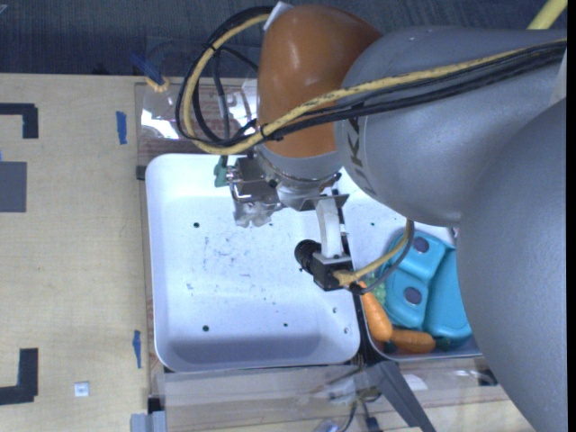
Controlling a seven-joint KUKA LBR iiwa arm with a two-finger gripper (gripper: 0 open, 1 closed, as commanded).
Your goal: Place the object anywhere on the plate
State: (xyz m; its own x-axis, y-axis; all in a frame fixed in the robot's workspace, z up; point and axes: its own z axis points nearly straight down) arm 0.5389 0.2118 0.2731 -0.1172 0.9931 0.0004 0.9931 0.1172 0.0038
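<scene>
Light is even and fairly bright, falling from above, so the left white bin (pixel 243 322) reads pale bluish with a soft shadow along its near wall. Glare flares on the shiny strip (pixel 171 115) behind the bin. The arm (pixel 450 124), close to the lens, looks soft and slightly blurred, and the whole frame is grainy.

The arm (pixel 450 106) is showing grey with an orange band (pixel 306 79) and yellow and black cables (pixel 202 88). The white bin (pixel 180 331) is bearing blue scribbles. Beside it are lying blue blocks (pixel 427 282) and orange carrots (pixel 396 331).
</scene>
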